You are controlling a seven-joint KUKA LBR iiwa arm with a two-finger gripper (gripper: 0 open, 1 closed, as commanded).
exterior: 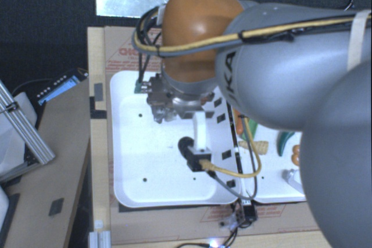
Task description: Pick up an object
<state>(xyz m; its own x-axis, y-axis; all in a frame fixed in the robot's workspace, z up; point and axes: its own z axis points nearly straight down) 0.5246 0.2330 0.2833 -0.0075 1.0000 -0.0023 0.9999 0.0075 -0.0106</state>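
One pincer (163, 108) hovers over left white bin (129, 148).

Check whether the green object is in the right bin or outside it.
In it. The green object lies on the right bin's white floor, beside an orange object; the arm hides part of it.

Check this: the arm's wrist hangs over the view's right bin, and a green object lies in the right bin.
Wrong bin for the wrist. The camera view shows the wrist over the view's left bin, not the right. The green object does lie in the right bin.
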